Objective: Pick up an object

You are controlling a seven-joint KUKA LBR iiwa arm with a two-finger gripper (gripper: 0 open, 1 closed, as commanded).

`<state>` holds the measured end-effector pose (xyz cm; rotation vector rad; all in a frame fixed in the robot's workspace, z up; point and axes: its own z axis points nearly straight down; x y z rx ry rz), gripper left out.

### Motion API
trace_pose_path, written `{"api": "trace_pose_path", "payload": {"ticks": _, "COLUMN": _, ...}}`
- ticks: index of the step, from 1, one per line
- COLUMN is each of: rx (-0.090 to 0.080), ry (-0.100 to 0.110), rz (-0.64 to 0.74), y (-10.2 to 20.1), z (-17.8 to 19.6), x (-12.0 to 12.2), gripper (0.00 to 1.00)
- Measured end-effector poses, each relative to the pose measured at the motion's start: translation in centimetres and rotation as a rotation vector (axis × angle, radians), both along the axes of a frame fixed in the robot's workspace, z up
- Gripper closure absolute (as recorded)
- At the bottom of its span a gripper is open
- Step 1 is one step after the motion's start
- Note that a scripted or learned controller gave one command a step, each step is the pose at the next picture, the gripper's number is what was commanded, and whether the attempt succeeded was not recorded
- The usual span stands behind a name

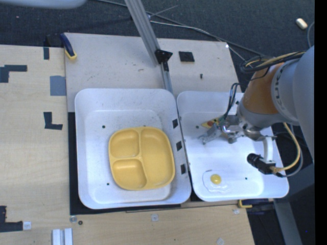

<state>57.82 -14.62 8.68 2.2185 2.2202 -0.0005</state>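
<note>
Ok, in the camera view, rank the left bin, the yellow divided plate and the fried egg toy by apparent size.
1. Left bin: largest.
2. Yellow divided plate, lying inside that bin.
3. Fried egg toy in the right bin: clearly smallest.

We look down from one fixed camera above the surface, tilted at a slant, far enough to take in both white bins: the left bin and the right bin. The arm enters from our right.
</note>
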Motion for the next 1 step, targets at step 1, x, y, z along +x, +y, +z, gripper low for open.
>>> {"api": "trace_pose_path", "payload": {"ticks": 1, "rx": -0.003, "ry": -0.005, "rz": 0.001, "y": -0.02, "z": 1.11, "x": 0.1, "gripper": 1.0}}
